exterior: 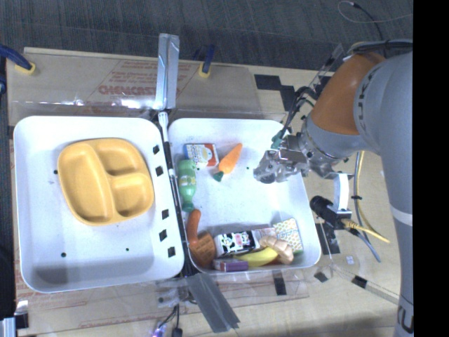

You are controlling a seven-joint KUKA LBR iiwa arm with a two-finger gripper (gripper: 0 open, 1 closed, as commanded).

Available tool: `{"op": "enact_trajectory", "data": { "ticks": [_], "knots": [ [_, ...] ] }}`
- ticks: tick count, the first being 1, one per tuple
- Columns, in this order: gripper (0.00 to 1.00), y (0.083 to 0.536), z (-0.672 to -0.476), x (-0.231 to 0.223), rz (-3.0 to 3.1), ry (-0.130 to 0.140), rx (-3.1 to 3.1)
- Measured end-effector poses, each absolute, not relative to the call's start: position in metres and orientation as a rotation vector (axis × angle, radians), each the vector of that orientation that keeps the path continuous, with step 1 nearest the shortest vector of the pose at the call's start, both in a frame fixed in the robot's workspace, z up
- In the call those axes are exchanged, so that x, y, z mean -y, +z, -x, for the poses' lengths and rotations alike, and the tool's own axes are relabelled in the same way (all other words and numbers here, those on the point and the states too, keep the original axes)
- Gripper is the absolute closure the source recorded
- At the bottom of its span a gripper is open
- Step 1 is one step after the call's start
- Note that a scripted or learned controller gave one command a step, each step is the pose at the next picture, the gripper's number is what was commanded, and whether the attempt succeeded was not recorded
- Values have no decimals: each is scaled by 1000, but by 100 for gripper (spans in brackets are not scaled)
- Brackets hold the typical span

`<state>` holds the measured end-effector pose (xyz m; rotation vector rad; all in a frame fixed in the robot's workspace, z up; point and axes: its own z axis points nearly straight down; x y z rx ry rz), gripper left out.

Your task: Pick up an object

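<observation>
With the hand (269,172), its state impossible to tell, above the right bin (231,203), reaching toward nine o'clock for the isolated carrot (229,159) seems wisest.

- You have the gripper (269,168) over the right bin's (245,195) right side, above bare floor.
- Your carrot (229,159) lies just left of it, beside a small carton (199,153).
- A yellow divided tray (105,180) sits in the left bin (42,258).

Red print runs across the clear sheet (133,83) behind the bins, too blurred to read.
</observation>
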<state>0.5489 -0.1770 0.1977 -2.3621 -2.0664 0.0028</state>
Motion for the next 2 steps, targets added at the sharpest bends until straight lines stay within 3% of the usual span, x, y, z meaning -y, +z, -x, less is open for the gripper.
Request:
{"op": "enact_trajectory", "data": {
  "ticks": [1, 2],
  "knots": [
    [100, 207, -549, 176, 2353, 6, 2072],
    [100, 200, -644, 194, 2311, 3, 2124]
  ]
}}
